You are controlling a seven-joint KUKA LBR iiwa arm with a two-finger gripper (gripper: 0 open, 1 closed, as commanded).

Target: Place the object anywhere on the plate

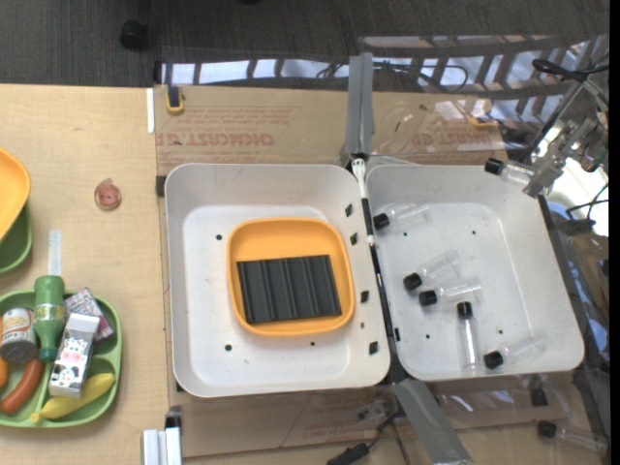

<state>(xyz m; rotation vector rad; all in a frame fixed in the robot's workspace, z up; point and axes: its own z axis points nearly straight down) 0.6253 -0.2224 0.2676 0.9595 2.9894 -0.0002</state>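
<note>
Pale wooden bench, dark carpet beyond the far edge, cardboard sheet (252,129) under two white bins. At the left, a green tray (105,384) of toy food, well apart from the work.

Left bin (194,289): yellow plate (291,232) in the middle, dark ribbed mat (291,289) across its centre, no vial on it.

Right bin (528,260): five clear vials (450,291) with black caps, all lying flat. One near the far-left corner, two just beside each other mid-bin, one nearer, one at the near right.

Gripper (554,168) up at the far-right corner of the right bin, above the rim, well apart from the plate and from the vials on the bin floor. Cannot tell whether spread or closed; nothing seen clamped. Small black cap (494,167) at the far rim just beside it: loose vial or robot part, hard to say.

By the look of it, barely begun: no vial visibly picked, none on the plate. Left to do: pick one vial, carry it leftward over the divide, set it down anywhere on the plate.
</note>
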